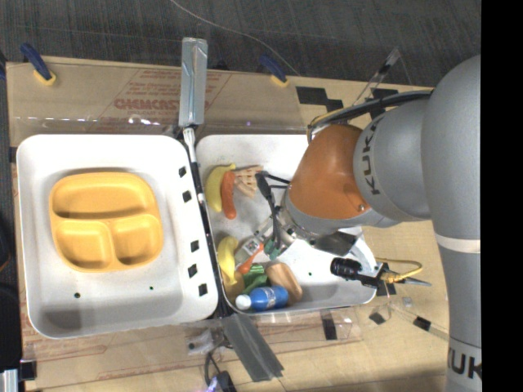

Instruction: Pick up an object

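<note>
The right bin (245, 149) holds a pile of toy food along its left and front sides. A yellow banana (214, 188) and a red sausage-like piece (230, 195) lie near the left wall. Further forward are a second yellow piece (226, 257), an orange carrot-like piece (249, 261), something green (252, 279), a tan bread-like piece (284, 279) and a blue bottle with a white cap (263, 299). My gripper (268, 242) hangs low over this front pile, under the orange wrist band, just above the carrot piece.
The left bin (33, 219) holds a yellow divided tray (106, 219). A metal divider bar (193, 84) stands between the bins at the back. The grey arm covers the right bin's right half.
</note>
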Controlling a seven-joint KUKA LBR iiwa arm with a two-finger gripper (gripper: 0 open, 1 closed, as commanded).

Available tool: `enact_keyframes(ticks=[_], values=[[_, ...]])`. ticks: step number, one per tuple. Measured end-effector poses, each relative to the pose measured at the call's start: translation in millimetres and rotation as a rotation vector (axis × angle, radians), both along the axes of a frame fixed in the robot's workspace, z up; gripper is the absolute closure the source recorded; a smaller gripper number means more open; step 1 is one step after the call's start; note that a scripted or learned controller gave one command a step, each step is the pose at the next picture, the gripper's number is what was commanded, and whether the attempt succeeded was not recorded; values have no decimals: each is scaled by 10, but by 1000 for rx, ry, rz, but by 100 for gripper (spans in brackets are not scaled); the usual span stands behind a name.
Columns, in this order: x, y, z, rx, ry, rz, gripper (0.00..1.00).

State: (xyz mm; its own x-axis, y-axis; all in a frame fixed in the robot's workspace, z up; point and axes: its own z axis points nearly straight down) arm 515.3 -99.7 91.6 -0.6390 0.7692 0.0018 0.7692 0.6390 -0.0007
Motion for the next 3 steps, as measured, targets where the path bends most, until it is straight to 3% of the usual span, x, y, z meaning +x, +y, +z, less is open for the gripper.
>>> enact_keyframes(ticks=[1, 2, 3], values=[[110, -10, 88, -2, 0, -558, 0], [533, -27, 310, -2, -1, -303, 0], [1139, -242, -1, -3, 0, -625, 0]])
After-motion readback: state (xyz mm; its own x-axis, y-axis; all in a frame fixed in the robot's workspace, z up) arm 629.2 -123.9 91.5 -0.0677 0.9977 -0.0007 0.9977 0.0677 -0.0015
